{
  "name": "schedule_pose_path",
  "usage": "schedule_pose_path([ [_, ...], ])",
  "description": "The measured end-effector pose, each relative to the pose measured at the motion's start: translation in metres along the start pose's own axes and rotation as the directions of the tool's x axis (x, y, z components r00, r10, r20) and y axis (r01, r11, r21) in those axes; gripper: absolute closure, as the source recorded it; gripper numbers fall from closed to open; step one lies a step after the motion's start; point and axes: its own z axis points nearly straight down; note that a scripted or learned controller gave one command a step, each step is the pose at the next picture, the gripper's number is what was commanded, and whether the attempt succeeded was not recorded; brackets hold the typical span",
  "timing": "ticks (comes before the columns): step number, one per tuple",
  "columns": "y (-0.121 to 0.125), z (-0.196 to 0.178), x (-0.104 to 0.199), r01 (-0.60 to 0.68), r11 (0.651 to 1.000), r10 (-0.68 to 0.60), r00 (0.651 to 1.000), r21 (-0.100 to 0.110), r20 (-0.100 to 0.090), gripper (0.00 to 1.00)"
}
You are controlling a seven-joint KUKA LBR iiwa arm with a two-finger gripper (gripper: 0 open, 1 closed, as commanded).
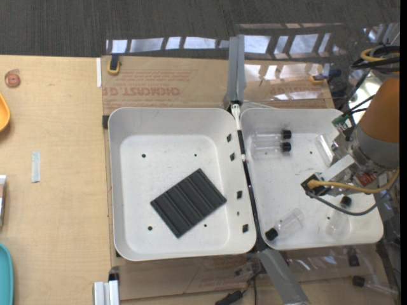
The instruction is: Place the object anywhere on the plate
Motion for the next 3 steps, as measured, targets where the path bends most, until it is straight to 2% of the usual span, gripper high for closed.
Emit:
schedule_pose_path([
  [1,-0.079,-0.051,0.037,-0.167,0.986,0.167,0.986,-0.001,-0.002,1.00],
  [2,-0.146,-0.062,0.067,0.205,0.979,-0.205,0.979,-0.001,0.001,1.00],
  [3,-0.174,0.027,0.153,0.248,0.969,-0.248,0.969,-0.001,0.001,1.00],
])
